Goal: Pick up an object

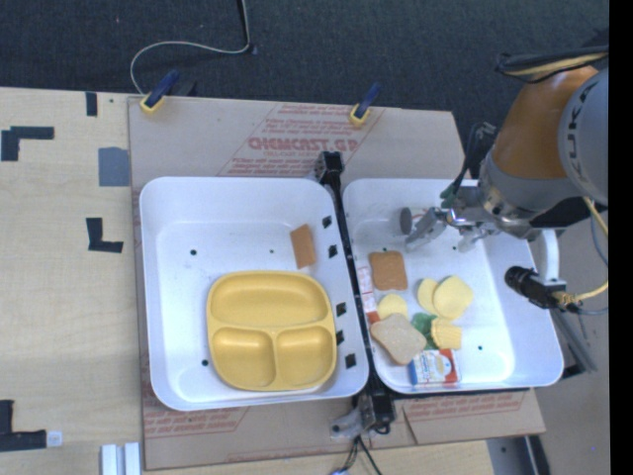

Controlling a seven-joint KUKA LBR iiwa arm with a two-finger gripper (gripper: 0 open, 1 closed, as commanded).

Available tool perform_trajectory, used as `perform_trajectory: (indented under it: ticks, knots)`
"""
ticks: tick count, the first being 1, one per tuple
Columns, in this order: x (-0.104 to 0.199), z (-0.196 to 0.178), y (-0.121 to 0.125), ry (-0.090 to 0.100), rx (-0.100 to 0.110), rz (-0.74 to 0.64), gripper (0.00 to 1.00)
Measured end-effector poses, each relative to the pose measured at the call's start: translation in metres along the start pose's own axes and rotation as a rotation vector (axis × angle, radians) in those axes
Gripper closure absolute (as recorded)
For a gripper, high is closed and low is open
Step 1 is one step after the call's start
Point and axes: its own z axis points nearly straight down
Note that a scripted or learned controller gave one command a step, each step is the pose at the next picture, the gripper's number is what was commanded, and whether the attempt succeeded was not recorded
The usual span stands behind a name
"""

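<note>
My gripper (436, 230) hangs over the upper part of the right bin (495, 359), fingers spread open and nothing between them. Just below and left of it lies a brown square cracker (388, 269). Further down sit round yellow pieces (446, 296), a slice of bread (398, 338), a green piece (425, 324) and a small red and white carton (433, 367). All of them rest on the bin floor, apart from the fingers.
The left bin (173, 265) holds a yellow divided plate (271, 330) and a small brown piece (303, 246) near its right wall. A black divider (338, 240) runs between the bins. The arm's orange band (539, 132) rises at the right.
</note>
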Motion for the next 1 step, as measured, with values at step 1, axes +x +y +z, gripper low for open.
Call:
perform_trajectory:
  ticks: [1]
  knots:
    - [0.0209,0.0917,-0.0170,-0.001,-0.005,0.001,0.00]
